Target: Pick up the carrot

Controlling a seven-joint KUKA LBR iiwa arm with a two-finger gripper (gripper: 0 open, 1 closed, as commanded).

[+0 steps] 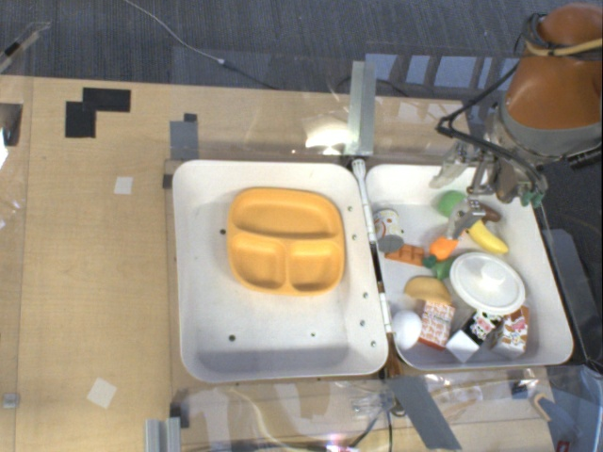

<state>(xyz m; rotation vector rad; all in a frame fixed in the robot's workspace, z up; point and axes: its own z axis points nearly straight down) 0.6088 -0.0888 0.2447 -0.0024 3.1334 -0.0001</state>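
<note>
The carrot (pixel 443 249) is a small orange piece with a green top, lying near the middle of the right bin (pixel 556 347), just left of a white bowl (pixel 486 282). My gripper (pixel 468 213) hangs over the back of that bin, a little above and to the right of the carrot, between a green ball (pixel 449 201) and a yellow banana (pixel 488 239). The carrot lies free on the bin floor, apart from the gripper.
The right bin is crowded: an orange-brown block (pixel 406 252), a small can (pixel 384 222), a tan potato (pixel 429 288), a white egg (pixel 407 328) and small cartons (pixel 436 323) along the front. The left bin (pixel 203 347) holds a yellow divided plate (pixel 285 241).
</note>
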